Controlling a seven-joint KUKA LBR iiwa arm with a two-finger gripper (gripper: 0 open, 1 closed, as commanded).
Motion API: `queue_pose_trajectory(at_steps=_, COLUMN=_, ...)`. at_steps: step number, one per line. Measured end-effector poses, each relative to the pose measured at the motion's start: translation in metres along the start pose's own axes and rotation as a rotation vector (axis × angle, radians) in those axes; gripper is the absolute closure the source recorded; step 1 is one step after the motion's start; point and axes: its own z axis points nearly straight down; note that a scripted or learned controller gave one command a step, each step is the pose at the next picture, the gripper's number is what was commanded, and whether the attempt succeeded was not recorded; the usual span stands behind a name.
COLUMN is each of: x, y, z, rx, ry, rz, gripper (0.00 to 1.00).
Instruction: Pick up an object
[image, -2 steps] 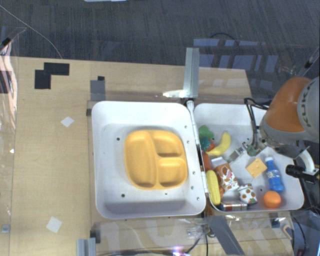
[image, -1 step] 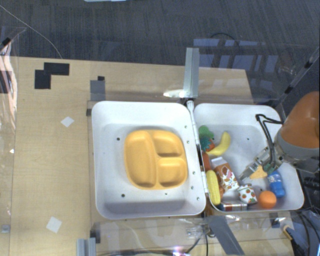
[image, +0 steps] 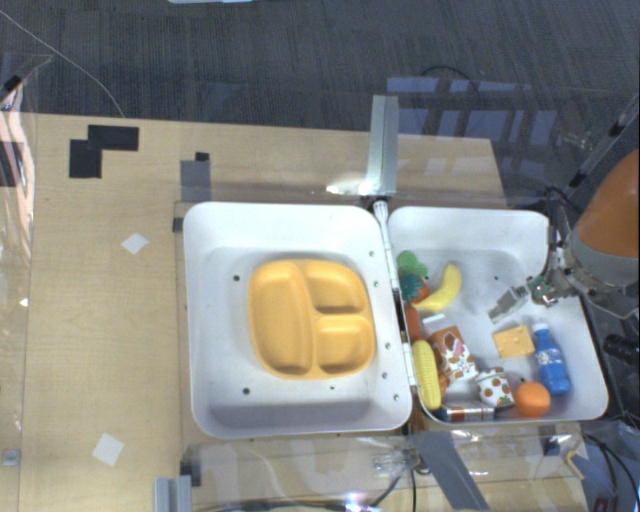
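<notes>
While no label reads clearly, gripper (image: 512, 300) jaws apart above right bin (image: 480, 225), near blue bottle (image: 550, 364), cheese wedge (image: 513, 342).

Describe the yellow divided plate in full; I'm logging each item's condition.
The yellow divided plastic plate lies flat, right way up, in the middle of the left white bin. It is a rounded square with three compartments: one long section on the view's left, two smaller ones on its right. It looks smooth and matte. Only the bin floor touches it.
</notes>
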Motion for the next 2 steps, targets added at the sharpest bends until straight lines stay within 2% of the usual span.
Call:
queue_pose_trajectory(at_steps=1, x=0.007, y=-0.040, z=0.028, rx=-0.004, ry=-0.004, rz=-0.165, gripper=0.00)
queue_pose_trajectory(at_steps=2, x=0.047, y=0.029, z=-0.001, rx=-0.002, ry=0.002, rz=0.137, gripper=0.00)
